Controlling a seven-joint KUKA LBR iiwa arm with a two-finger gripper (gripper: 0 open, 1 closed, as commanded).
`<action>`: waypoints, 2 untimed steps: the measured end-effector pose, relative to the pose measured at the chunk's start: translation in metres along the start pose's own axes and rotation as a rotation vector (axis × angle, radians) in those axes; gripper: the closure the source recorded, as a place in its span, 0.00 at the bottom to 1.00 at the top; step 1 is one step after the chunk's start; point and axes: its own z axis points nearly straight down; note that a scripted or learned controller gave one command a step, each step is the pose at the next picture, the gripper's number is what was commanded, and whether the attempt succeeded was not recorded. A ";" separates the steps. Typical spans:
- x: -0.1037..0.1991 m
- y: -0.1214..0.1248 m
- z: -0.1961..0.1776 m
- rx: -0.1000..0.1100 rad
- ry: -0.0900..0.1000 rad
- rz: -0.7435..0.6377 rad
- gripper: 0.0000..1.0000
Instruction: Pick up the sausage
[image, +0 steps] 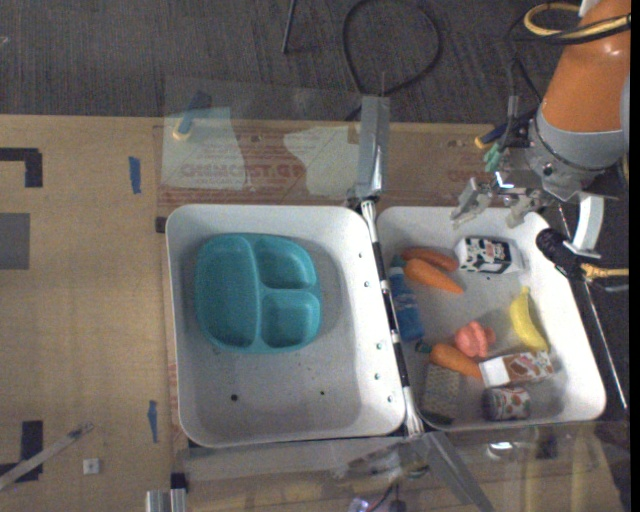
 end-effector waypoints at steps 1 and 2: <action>-0.018 -0.017 0.110 0.000 0.000 -0.054 0.00; -0.045 0.012 0.148 -0.004 -0.001 0.225 0.00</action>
